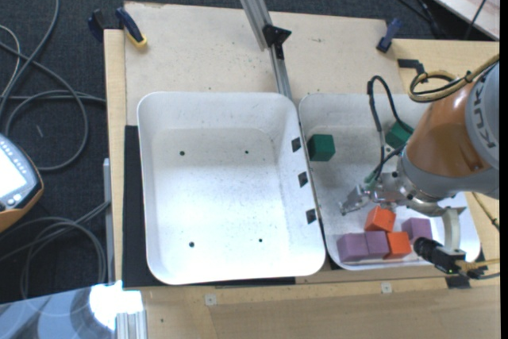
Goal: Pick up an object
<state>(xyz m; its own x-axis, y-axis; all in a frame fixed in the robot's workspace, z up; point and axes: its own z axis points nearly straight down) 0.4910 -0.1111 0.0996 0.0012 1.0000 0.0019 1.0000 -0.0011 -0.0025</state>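
blocks are what i'm after: an orange block (382,219) lies in the right bin (341,111), just beside the gripper (361,200), on its near side. more sit along the near wall: a purple block (355,247), another orange one (398,244), another purple (417,230). a green block (321,147) lies apart, further back. i judge the arm is low over the cluster to try a grab. whether the gripper is released or clenched i cannot tell. the left bin (159,115) sits beside it.
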